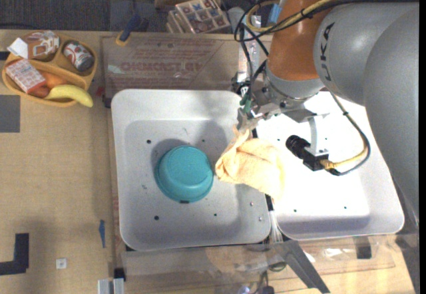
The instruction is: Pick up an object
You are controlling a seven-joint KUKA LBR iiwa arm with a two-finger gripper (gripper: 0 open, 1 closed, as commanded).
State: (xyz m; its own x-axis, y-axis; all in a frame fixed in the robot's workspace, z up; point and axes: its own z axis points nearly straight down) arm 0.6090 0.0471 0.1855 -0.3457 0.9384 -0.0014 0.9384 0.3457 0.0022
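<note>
yellow cloth (253, 165) draped over the seam between left bin (133, 120) and right bin (373, 216), teal bowl (185, 173) just beside it, pincer (245, 113) at the cloth's top corner, grip state hidden, cannot tell, arm (353, 46) covering the right bin's far edge
</note>
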